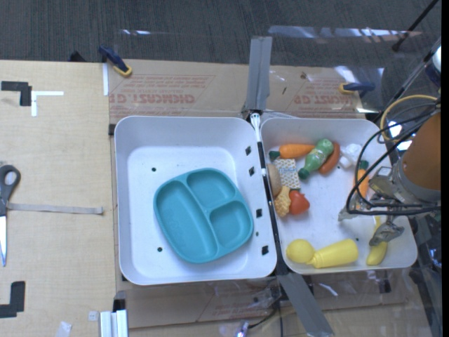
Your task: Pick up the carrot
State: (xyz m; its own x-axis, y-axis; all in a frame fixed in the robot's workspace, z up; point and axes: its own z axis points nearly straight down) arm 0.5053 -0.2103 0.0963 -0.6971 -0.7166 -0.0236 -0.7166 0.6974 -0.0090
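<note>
Right bin, near edge: my gripper (pixel 365 213) hangs low over the right bin (pixel 319 232), close to its right wall, with cables looping above it.
Gripper state: I cannot tell how it stands; the tip is a tangle of dark metal and wire, and I see nothing held in it.
Arm: my arm (pixel 424 161) comes in from the right, its orange band at the frame edge.
Carrot: the carrot (pixel 295 150) lies flat at the far left of the right bin, pointing right, just beside a green bottle (pixel 318 157). It is well apart from my gripper.
Nearby toys: a patterned block (pixel 286 171) and a red piece (pixel 299 202) lie below the carrot, near the divider.
Front of bin: a yellow toy (pixel 324 252) lies along the near wall; a small yellow piece (pixel 377 253) sits under my gripper.
Left bin: the left bin (pixel 140 209) holds a teal tray (pixel 203 215) with three compartments.
Bench: scissors (pixel 5 195) lie at the far left.
</note>
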